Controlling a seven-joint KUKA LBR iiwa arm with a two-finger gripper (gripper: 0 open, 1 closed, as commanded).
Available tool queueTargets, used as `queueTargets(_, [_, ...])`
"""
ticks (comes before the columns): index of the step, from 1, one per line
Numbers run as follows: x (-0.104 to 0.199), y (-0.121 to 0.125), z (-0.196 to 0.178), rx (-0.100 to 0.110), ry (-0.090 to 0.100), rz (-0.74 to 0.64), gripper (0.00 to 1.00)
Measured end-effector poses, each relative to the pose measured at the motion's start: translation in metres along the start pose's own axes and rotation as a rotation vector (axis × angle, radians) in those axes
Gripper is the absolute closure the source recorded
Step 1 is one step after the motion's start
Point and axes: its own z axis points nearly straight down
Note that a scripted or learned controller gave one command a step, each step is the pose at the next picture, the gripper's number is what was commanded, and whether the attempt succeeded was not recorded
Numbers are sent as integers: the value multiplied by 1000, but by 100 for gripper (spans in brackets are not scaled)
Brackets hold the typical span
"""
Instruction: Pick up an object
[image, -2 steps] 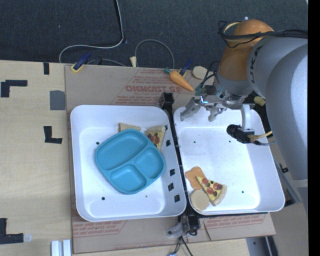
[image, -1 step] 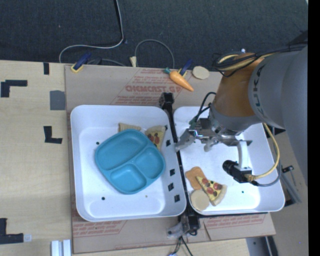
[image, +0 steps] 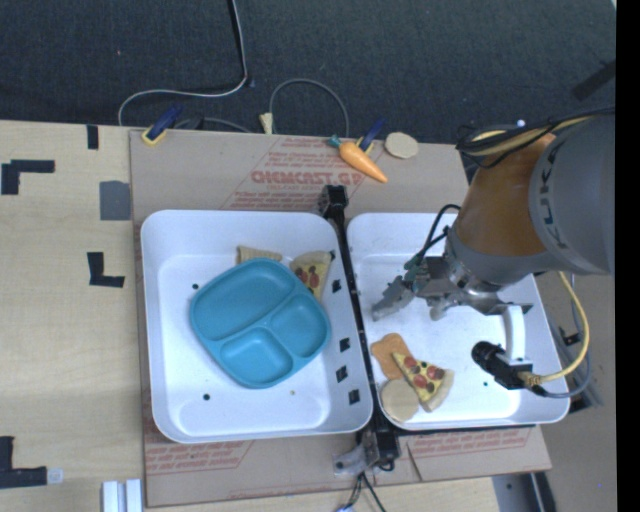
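The likeliest target, as we judge it, is the pizza slice (image: 420, 375), which lies on the floor of the right bin (image: 455, 418) toward its near left corner, with a round tan disc (image: 398, 402) touching it on the near side. We see the gripper (image: 392, 298) hanging just beyond the slice on the far side, above bare bin floor, and nothing sits between its fingers, so in our view the pick is not yet made: the reach into the bin looks done, while the descent, the closing and the lift all remain. The fingers seem to point left and a little apart, but they blur into the wrist hardware, and we cannot tell whether they are spread or pressed together. In the left bin (image: 160, 330) a blue divided plate (image: 260, 320) covers most of two flat pieces along its far edge, one tan (image: 255, 255) and one a second pizza slice (image: 314, 269). Outside the bins, on the cardboard at the far side, lie a toy carrot (image: 360, 160) and a small round cookie-like piece (image: 401, 145). The grey arm (image: 540, 210) hides the far right part of the right bin.
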Motion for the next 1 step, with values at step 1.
queueTargets(1, [-37,9,79,4,0,0,0])
